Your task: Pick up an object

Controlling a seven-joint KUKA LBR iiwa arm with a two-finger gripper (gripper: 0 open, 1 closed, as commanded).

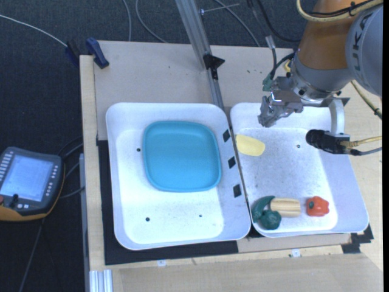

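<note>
Fingers [269, 118] hover above right bin's [340, 181] far edge.

Teach pendant [27, 182], blue clamp [97, 52], cables [73, 5]

Two shallow white plastic bins, the left bin [124, 224] and the right bin [349, 193], are being carried side by side on the pale wooden worktop [152, 72], with a black mat [108, 248] being pressed beneath them.

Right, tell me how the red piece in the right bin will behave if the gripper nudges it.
The red piece looks rounded, so it may roll or skid on the smooth right bin. It looks small and probably light. Lying close to the tan piece, it could bump into it.
</note>
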